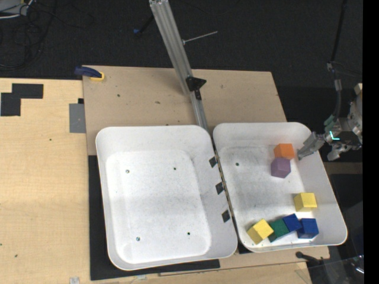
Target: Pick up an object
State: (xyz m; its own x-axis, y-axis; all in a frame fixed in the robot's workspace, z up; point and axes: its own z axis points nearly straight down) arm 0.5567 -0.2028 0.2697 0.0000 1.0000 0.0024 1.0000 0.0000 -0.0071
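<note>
While the blocks sit loose in the right bin, none is lifted. Orange block lies near the bin's far right side, purple block just beside it on the near side, the two about touching. Yellow block rests alone further toward the near edge. Near-right corner holds a cluster: second yellow block, green block, and two blue blocks, packed together. End effector hangs at the bin's right rim, close to the orange block but apart from it; cannot tell whether it is open or closed. Left bin adjoins the right one on the wooden surface. Metal rail slants up behind the bins.
</note>
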